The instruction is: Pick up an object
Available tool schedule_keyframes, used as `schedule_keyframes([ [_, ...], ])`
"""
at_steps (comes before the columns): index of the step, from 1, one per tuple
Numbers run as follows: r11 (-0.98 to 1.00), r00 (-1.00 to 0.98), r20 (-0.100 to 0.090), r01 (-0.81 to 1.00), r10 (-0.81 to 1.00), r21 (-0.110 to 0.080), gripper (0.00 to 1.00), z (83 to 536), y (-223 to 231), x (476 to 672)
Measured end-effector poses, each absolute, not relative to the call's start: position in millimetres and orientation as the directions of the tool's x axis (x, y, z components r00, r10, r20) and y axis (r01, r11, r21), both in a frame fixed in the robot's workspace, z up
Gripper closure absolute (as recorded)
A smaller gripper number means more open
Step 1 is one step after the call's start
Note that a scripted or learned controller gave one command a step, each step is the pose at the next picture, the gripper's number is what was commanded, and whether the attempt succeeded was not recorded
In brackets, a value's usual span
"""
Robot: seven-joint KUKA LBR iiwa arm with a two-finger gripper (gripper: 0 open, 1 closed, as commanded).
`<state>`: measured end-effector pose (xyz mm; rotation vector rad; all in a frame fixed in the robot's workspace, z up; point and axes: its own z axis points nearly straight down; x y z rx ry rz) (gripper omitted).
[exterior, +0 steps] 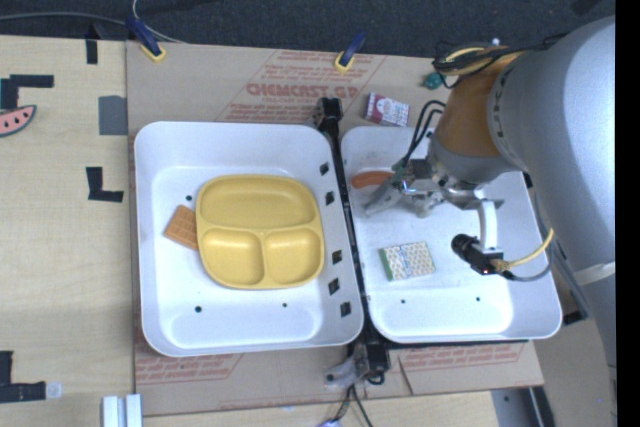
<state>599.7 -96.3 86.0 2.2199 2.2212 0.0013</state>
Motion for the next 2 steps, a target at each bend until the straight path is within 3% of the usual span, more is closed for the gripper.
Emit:
schedule_keyframes([
  [1,0.001,-0.001,-0.004,1.000,1.000,0.003,1.00,95.7,-97.1,599.8],
  [2,0.001,-0.001,-0.004,1.000,1.000,0.003,0.00,95.7,-97.1,599.9],
])
